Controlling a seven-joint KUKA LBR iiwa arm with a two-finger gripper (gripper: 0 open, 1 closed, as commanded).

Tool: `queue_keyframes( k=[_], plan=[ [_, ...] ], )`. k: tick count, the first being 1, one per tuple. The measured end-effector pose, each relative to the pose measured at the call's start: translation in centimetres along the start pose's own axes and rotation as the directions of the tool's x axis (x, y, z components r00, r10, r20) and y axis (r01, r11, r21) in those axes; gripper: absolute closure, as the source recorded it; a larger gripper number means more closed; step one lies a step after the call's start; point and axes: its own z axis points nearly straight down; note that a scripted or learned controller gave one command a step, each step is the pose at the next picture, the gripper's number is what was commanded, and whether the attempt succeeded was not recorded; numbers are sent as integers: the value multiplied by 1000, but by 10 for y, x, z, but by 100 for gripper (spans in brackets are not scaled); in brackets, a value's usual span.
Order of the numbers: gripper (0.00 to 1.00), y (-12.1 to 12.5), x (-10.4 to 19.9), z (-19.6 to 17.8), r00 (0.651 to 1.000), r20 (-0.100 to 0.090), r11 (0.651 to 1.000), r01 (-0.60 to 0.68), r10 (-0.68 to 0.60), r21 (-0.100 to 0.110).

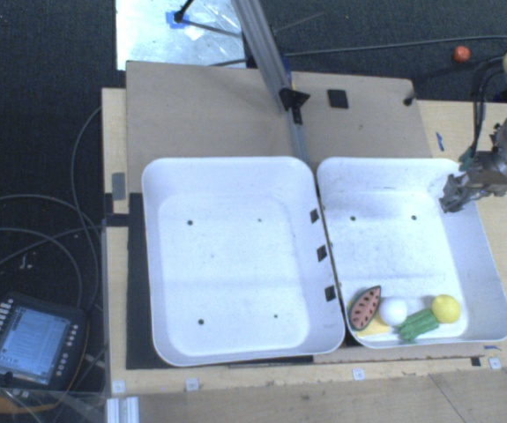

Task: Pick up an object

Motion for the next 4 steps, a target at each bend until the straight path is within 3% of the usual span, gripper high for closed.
queue_keyframes(
  k=[2, 3, 4],
  plan=[
    [100, 1, 0, -21, 1000, 0, 1000, 1, -1, -3],
    [100, -32, 12, -26, 1000, 0, 1000, 0, 0, 0],
    [100, -32, 12, -37, 1000, 0, 1000, 1, -1, -2]
  ],
)
